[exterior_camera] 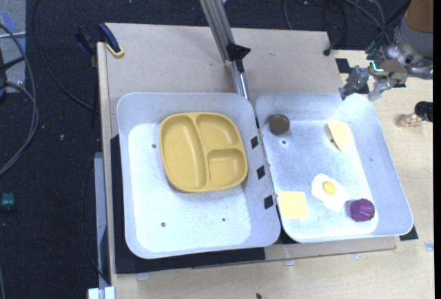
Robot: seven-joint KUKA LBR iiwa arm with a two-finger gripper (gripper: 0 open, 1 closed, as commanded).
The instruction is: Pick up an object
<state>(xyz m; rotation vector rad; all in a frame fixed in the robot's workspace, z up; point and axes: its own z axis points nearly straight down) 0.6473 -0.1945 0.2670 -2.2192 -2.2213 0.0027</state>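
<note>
While the gripper [367, 83] hangs above the far right corner of the right bin [386, 153], fingers spread and pinching nothing, no pick has begun. Nearest candidate: pale yellow wedge [339, 136]. Descent, closing and lifting all remain, by my reading.

Wooden bench [172, 56] bearing two shallow white bins side by side, the left bin [138, 222] just beside the right bin [386, 173] (their inner edges meet near the bench's middle). A black mat [120, 256] shows beneath the left bin along its left and near edges, and a small pale object [408, 120] lies on the bare bench surface to the right of the right bin. A blue-and-yellow clamp [110, 41] grips the bench's far-left corner, well apart from the left bin.
</note>
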